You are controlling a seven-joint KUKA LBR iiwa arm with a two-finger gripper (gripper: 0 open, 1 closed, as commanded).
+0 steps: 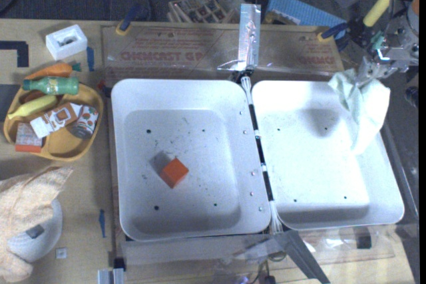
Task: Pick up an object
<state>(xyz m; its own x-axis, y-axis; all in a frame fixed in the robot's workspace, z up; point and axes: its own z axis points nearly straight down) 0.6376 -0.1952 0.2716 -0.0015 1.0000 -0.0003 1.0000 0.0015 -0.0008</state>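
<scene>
A pale green-white cloth point(363, 110) hangs over the far right part of the right bin point(319, 209). Its top is pinched between the fingers of my gripper point(368, 73), which is shut on it. The cloth dangles clear of the bin floor and casts a shadow to its left. An orange cube point(175, 173) lies on the floor of the left bin point(133, 103), far from the gripper.
A yellow bowl point(73, 146) of toy food sits left of the bins, with a beige cloth point(30, 209) below it. A small white box point(66, 41) is at the back left. Clutter and cables lie behind the bench.
</scene>
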